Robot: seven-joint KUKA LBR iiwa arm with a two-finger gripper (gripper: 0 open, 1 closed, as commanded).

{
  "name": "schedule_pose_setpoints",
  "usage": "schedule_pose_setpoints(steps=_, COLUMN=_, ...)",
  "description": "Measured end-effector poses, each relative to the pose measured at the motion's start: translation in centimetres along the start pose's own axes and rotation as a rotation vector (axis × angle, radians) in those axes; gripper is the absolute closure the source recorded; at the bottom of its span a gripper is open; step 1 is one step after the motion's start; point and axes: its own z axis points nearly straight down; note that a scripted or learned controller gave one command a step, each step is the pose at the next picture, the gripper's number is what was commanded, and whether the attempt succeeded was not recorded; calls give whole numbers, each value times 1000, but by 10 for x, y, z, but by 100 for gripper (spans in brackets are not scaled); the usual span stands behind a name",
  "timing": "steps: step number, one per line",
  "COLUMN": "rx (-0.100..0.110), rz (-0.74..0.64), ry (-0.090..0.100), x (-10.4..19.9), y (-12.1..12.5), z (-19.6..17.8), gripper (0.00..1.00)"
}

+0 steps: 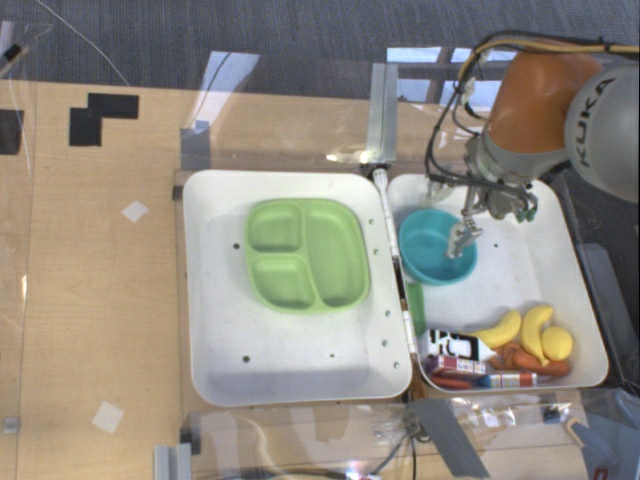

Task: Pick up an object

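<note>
1. Two shallow white bins sit side by side on the counter [90, 298]: the left bin [215, 368] and the right bin [560, 258].
2. The left bin carries one thing, a green plate [305, 255] with three compartments, lying flat near the bin's middle.
3. The right bin carries one teal bowl [432, 248], upright, against the bin's left wall in its upper half.
4. Along the near edge of the right bin I count two yellow bananas [505, 326], lying beside each other, and one round yellow fruit [557, 343] just beside them, like a lemon.
5. Under the bananas lies something orange-red [520, 358], partly hidden, so I cannot name it. One black-and-white packet [455, 346] sits at the bin's near left corner, and one long red and white marker-like thing [490, 378] lies along the near wall.
6. My arm comes in from the right, the orange band [535, 98] above the far end of the right bin, with black cables looping beside it.
7. My hand [462, 238] points down at the bowl's right rim, its fingers at or just inside that rim. I cannot tell how far apart they are, nor whether they grip the rim.
</note>
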Motion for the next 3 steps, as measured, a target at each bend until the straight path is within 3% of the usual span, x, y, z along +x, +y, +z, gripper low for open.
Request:
schedule_pose_setpoints(steps=1, rx=10, rz=9, ry=-11, x=52, y=-51, z=29, gripper=0)
schedule_pose_setpoints(steps=2, rx=6, rz=123, ry=-14, x=39, y=8, z=28, gripper=0)
schedule_pose_setpoints(steps=3, rx=20, rz=162, ry=-43, x=119, y=0, z=22, gripper=0)
